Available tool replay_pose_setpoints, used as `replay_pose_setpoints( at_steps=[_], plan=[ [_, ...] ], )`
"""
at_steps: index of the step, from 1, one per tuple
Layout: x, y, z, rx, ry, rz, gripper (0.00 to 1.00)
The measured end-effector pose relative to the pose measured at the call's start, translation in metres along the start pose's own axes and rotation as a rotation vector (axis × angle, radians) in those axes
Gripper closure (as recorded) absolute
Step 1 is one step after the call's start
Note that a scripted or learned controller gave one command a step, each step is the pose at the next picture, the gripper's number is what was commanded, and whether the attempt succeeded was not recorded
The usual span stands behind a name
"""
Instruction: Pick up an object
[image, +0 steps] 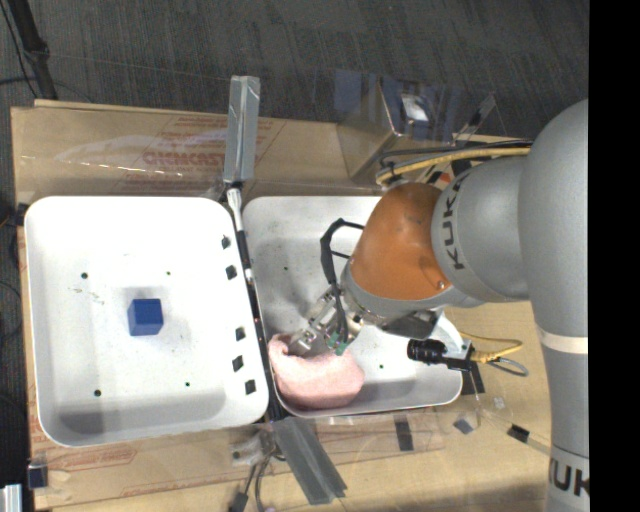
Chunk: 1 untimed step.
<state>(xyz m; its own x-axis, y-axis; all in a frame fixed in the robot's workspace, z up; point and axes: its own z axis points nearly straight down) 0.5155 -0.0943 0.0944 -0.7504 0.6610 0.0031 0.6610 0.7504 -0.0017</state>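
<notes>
A soft pink object (315, 377) lies at the near-left corner of the right bin (290, 235). My gripper (318, 339) reaches down from under the orange band and sits on the pink object's upper edge, touching it. A small blue cube (146, 316) rests in the left bin (120, 225), well away from the gripper. The arm's bulk hides the right half of the right bin.
A grey divider with black clips (240, 300) runs between the two bins. A black connector with a yellow cable (440, 352) hangs at the right bin's near-right rim. Cardboard (120, 140) lines the bench behind the bins.
</notes>
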Motion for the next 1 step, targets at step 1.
replay_pose_setpoints(
  at_steps=[1],
  plan=[
    [-0.0134, -0.0049, 0.0020, -0.002, -0.003, 0.202, 0.00]
  ],
)
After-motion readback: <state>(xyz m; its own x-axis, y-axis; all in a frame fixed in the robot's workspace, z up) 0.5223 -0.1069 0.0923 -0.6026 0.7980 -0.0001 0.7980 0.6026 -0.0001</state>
